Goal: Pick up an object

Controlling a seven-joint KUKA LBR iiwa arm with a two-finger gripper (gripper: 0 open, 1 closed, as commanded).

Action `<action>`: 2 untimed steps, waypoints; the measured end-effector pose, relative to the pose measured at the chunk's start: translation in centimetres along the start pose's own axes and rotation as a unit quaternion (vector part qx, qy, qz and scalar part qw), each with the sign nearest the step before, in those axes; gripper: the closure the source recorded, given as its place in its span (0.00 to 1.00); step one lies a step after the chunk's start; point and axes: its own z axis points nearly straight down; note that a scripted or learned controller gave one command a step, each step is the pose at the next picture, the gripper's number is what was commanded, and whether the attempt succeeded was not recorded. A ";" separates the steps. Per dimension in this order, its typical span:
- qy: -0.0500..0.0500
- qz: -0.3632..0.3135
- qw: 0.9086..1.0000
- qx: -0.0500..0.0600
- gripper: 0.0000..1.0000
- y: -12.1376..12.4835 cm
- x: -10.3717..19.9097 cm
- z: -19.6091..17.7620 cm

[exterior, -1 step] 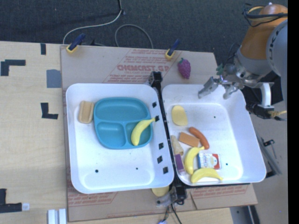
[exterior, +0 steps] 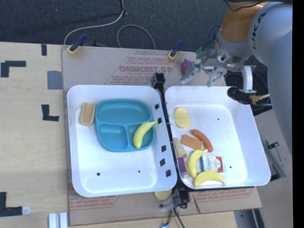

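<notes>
Gripper (exterior: 203,73) is hanging just past the far edge of the right shallow white bin (exterior: 247,127), fingers spread apart, gripping nothing. Yellow plastic banana (exterior: 143,133) is lying on the blue divided plate (exterior: 118,122) in the left bin.

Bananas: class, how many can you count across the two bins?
3. One banana lies on the blue tray in the left bin; two more sit near the right bin's front edge. Others may be hidden.

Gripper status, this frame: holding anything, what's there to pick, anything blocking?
Gripper above right bin's far rim, nothing held. Bananas, hot dog lie untouched in the bin. No obstruction seen.
</notes>
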 end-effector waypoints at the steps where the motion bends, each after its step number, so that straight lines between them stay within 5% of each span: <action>1: 0.000 0.004 1.000 0.007 0.00 -6.1 2.7 5.9; 2: -0.002 0.005 1.000 0.001 0.00 -3.9 -0.8 2.1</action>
